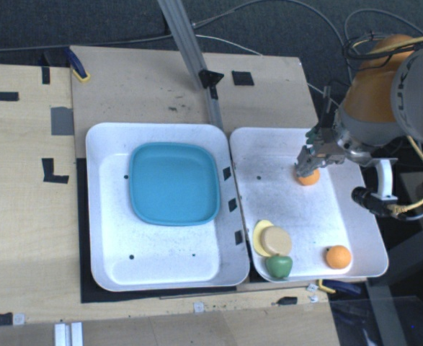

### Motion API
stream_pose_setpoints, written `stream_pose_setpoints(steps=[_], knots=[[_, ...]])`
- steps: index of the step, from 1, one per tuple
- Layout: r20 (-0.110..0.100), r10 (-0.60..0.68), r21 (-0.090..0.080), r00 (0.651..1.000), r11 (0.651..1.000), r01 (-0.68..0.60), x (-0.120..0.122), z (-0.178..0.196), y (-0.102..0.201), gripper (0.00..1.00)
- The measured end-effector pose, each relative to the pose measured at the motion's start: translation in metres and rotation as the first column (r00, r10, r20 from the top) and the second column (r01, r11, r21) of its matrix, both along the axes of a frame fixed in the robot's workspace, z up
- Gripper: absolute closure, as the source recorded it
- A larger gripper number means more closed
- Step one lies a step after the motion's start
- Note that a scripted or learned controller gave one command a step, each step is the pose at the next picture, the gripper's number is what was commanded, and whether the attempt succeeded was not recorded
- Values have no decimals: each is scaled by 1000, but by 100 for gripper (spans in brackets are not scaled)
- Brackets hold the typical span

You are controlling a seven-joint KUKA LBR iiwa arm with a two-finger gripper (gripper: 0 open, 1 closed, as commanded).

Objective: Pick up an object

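Bins, two of them, sit side by side on the bench (24, 215): the left bin (107, 193) and the right bin (355, 225), their inner rims touching.

One blue plate (174, 183) lies flat in the left bin, toward its far half.

The right bin holds four small things. Two are orange balls: one ball (308, 179) lies near the far right part of the bin, directly under the gripper (308, 166); the second ball (338, 256) rests near the bin's near right corner, well apart from the first. One pale yellow-and-tan round piece (272, 240) lies near the bin's near left corner, and one green piece (279, 266) sits just beside it on the near side, touching or almost touching it.

One arm (384, 92) reaches in from the right, its orange band above the wrist, and the gripper points down over the far ball. The gripper's tip meets the top of that ball, which shows beneath it as an orange half-disc. Whether the claw is wide, narrow or closed on the ball cannot be told from this angle, and the ball looks to be resting on the bin floor.

One grey metal bar (189, 49) slants across the far part of the bench, ending between the two bins.
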State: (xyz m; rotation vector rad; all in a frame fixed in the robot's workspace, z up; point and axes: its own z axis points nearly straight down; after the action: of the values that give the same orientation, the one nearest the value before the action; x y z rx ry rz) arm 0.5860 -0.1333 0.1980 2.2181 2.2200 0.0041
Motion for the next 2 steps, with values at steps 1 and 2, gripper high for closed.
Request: stream_pose_setpoints(steps=[1,2], knots=[[0,0,0,1000,1000,0,1,52,0,100],[-5,3,2,1000,1000,-3,2,49,43,100]])
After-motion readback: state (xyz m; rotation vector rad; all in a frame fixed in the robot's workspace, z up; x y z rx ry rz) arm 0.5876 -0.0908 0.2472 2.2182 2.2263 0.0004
